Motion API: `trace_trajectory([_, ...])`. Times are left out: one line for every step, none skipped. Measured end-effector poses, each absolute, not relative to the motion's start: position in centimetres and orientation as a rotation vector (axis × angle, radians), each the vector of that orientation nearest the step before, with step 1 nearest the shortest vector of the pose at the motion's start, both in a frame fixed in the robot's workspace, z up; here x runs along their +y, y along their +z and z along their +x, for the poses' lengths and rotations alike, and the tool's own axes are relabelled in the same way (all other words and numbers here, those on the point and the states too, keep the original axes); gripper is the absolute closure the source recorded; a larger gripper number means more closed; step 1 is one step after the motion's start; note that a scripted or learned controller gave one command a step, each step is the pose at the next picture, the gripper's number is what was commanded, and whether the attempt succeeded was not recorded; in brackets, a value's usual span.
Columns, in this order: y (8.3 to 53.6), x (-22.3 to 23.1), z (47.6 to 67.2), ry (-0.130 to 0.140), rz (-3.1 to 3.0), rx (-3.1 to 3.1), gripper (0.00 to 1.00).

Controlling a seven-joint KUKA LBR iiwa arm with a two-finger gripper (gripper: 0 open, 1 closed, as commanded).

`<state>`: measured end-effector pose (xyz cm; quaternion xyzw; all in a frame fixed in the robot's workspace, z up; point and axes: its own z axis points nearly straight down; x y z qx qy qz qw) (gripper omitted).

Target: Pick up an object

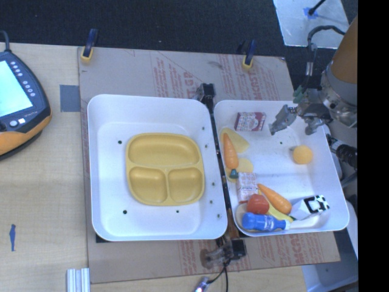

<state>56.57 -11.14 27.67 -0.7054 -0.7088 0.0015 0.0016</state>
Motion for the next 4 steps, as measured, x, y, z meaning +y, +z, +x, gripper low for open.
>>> trace_trajectory([19.2,-12.6,48.3,0.007,-2.213,-2.224,0.0])
trace_trajectory([9.4,-12.1,47.8,-0.003,-2.216,-2.23,0.0])
trace_trajectory([11.7,-19.9,56.1,0.003,-2.22,-2.224,0.0])
trace_trajectory([9.2,-16.6,62.1,0.004,-2.214,-2.225,0.0])
